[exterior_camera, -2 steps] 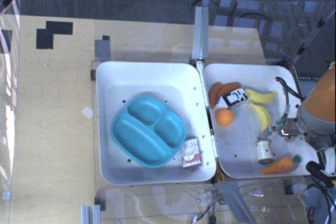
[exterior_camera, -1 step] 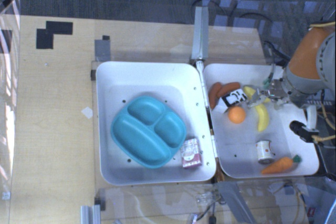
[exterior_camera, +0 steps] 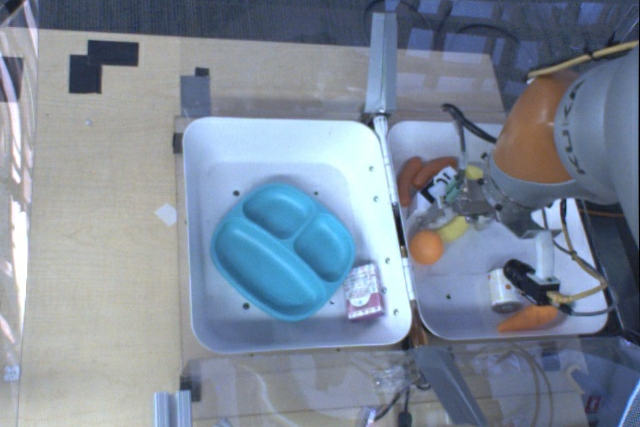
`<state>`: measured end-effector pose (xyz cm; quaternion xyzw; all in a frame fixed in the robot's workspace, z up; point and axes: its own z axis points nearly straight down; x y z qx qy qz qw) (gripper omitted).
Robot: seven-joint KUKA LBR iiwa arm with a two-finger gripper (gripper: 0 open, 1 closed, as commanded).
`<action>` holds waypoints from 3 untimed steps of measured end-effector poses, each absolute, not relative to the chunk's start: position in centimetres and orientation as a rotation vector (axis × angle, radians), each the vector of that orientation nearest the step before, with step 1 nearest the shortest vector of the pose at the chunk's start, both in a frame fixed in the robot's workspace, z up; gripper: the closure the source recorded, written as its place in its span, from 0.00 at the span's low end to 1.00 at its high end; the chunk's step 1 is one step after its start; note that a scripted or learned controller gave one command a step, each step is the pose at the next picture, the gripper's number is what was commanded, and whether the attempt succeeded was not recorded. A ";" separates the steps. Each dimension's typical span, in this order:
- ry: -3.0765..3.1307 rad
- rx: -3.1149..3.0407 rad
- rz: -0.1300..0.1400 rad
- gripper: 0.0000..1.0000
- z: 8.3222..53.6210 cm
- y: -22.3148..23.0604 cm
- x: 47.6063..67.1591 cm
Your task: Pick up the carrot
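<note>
- You had the gripper (exterior_camera: 462,200) low in the right bin (exterior_camera: 470,325), near its far-left corner, among a sausage (exterior_camera: 420,177), an orange (exterior_camera: 426,248) and something yellow.
- You could not tell its opening or whether it held anything.
- The carrot (exterior_camera: 528,318) lay well apart, by the bin's near-right corner, its long axis along the near edge.

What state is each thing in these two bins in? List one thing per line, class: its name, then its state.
carrot: lying flat in the right bin's near corner, not gripped.
gripper: low inside the right bin, over the items at its far side.
orange ball: resting on the bin floor, beside the gripper.
blue divided plate: right side up in the left bin.
small box: beside the plate's near right edge.
</note>
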<state>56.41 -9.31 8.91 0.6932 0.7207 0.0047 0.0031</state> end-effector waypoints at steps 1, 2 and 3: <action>2.257 2.168 0.021 1.00 10.1 -9.4 56.7; 2.386 2.035 0.006 1.00 16.3 -8.4 63.0; 2.523 1.865 0.005 1.00 18.5 -2.6 52.9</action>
